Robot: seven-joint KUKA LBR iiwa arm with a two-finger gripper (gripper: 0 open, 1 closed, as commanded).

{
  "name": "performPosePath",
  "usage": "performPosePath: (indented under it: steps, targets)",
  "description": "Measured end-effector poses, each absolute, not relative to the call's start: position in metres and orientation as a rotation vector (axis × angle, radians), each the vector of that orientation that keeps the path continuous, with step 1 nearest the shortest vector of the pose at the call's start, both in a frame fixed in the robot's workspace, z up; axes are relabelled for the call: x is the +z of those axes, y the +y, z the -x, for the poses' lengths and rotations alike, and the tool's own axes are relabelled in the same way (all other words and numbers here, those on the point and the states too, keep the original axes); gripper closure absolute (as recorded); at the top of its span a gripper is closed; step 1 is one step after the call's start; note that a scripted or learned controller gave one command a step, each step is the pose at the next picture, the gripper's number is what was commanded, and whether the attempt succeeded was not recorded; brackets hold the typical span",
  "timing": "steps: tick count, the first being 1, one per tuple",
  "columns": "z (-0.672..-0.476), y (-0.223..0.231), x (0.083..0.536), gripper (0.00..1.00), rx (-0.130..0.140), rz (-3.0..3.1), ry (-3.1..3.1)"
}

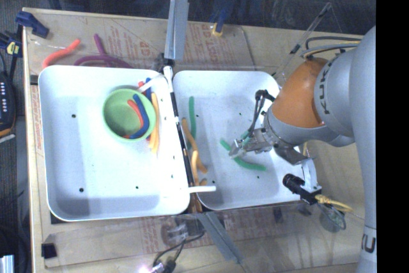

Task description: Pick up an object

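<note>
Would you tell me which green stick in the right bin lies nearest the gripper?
The short green stick just left of the gripper; the long green stick lies farther left, near the divider.

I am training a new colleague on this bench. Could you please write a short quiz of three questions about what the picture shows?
1. True or false: the green bowl sits in the left bin.
2. Multiple choice: the gripper is above which place? A) the left bin B) the right bin C) the bare bench in front of the bins
3. Fill in: the thin green sticks beside the gripper lie in the ____ bin.

Key: 1 true. 2 B. 3 right.
</note>
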State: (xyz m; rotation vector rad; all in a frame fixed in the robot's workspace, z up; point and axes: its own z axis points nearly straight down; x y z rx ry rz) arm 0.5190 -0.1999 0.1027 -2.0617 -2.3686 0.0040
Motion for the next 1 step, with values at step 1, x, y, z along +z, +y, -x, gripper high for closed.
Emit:
performPosePath:
  steps: [1]
  targets:
    - [-0.5502,-0.179,0.1969,1.0,0.002,2.321,-2.114]
